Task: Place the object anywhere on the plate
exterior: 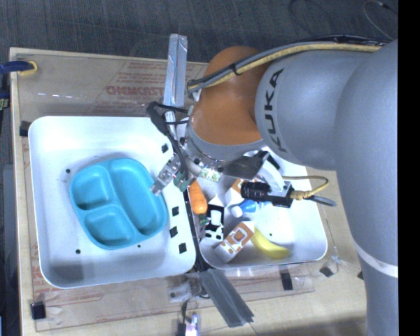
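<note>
A blue divided plate (117, 201) lies in the left white bin (49, 257). My gripper (168, 176) hangs over the plate's right edge, close to the wall between the two bins, below the orange band of the arm (227, 110). I can make out nothing held in it. An orange carrot-like object (197, 199) lies just right of the gripper, at the left side of the right bin (315, 247).
The right bin also holds a yellow banana (270, 244), a small brown and white box (235, 239), a blue piece (248, 206) and black parts with a cable (266, 191). The grey arm covers much of that bin. A metal bar (175, 68) stands behind the bins.
</note>
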`<control>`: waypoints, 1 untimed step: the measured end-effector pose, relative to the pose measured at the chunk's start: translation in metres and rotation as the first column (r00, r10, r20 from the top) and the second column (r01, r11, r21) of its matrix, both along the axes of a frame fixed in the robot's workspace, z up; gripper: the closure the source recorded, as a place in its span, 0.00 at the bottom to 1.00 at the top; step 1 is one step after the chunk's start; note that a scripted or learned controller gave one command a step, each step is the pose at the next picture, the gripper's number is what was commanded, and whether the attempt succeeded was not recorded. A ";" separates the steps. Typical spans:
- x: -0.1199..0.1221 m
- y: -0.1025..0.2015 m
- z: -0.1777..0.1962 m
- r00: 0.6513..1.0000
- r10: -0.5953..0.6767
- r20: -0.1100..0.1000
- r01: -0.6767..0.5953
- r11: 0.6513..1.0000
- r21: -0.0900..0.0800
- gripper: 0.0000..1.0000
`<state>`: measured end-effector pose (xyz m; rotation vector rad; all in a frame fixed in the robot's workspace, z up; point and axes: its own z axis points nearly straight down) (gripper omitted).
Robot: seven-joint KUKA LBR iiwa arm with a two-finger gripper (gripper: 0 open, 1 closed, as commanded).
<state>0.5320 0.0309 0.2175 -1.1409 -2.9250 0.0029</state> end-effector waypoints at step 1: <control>-0.055 0.030 -0.028 0.999 -0.047 -0.002 0.047 0.999 0.000 1.00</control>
